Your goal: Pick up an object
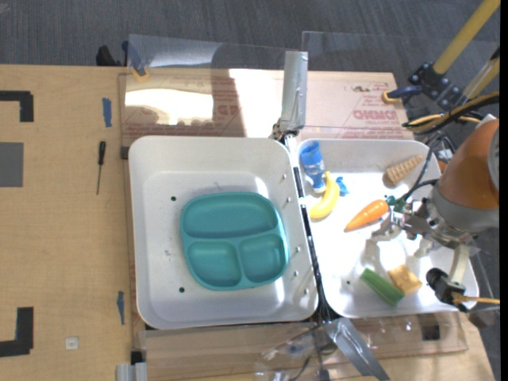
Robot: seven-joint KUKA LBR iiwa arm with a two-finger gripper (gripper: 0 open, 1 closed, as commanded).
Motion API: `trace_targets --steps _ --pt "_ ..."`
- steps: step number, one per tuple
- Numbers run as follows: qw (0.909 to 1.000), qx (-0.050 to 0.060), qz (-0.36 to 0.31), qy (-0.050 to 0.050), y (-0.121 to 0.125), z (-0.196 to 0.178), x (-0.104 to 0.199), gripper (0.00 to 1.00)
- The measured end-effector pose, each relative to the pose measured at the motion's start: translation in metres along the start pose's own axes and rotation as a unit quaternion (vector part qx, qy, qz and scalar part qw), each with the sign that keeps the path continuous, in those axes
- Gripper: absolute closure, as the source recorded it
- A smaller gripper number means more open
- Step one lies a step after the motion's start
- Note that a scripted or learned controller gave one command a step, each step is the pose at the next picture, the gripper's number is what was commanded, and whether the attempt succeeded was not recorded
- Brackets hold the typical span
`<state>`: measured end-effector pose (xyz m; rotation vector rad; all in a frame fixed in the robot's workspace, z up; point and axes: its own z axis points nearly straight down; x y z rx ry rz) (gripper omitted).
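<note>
**Over right bin: gripper low, nothing pinched yet**

Right-hand shallow white bin [444, 306] holds the candidates: orange plastic carrot [367, 214], yellow toy banana [324, 198], small blue bottle-like toy [312, 163], tan ridged biscuit-shaped piece [403, 168], green block [382, 286] touching a pale yellow cheese-like wedge [406, 279]. Left white bin [151, 236] carries a teal three-compartment plastic tray [233, 238].

Grey arm w/ orange band [474, 175] reaches in from right. Two-finger gripper [394, 233] sits just below-right of carrot, fingers look spread apart w/ bare bin floor between; no obj between them. Partly cluttered by cables, so read w/ caution.

Judgement: approach stage, grasp not made. Nearest obj = carrot, tilted, tip toward banana. To do well: shift fingers up-left so they straddle carrot's thick end across its narrow width, align w/ its slant, go down to floor before closing. Risk: tapered, smooth body may squirt out; one finger may nudge it toward banana.
</note>
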<state>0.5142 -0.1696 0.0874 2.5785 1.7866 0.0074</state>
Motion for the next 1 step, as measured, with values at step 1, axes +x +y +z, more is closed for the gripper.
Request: trace_targets --steps 1 --pt "0.9904 0.0 -0.139 -0.001 0.0429 0.0004 0.0417 0.0"
